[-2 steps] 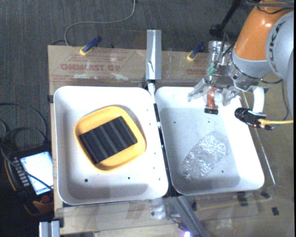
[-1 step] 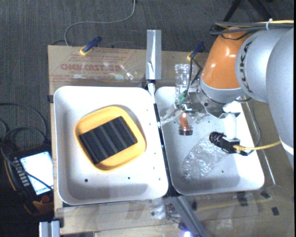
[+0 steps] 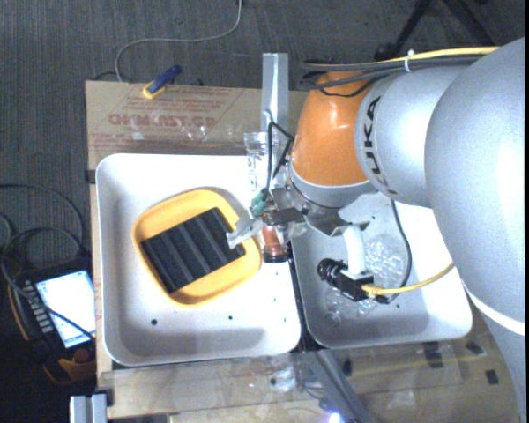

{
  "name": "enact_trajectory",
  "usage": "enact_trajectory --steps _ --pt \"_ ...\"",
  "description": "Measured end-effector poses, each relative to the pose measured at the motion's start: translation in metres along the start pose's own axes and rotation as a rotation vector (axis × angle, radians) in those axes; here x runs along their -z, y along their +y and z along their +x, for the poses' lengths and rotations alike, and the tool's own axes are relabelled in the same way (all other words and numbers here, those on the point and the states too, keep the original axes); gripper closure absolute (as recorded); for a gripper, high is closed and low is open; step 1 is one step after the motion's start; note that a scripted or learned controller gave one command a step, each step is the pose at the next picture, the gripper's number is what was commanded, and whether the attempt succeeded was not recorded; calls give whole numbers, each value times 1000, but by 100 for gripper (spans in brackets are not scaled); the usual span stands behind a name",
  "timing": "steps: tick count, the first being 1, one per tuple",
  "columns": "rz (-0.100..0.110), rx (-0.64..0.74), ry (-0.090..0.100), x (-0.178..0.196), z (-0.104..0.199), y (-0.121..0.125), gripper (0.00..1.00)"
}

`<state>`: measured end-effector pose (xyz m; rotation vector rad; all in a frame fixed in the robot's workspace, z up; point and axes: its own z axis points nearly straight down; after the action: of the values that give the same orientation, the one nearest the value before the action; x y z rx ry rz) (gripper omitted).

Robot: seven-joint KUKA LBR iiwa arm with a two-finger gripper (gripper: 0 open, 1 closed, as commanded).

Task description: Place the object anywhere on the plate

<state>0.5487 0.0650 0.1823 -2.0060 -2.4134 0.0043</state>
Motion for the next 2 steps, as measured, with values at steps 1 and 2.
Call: enact_trajectory --steps 1,2 --pt "3 0 0 8 0 0 100" --pt "6 0 1 15 0 0 100"
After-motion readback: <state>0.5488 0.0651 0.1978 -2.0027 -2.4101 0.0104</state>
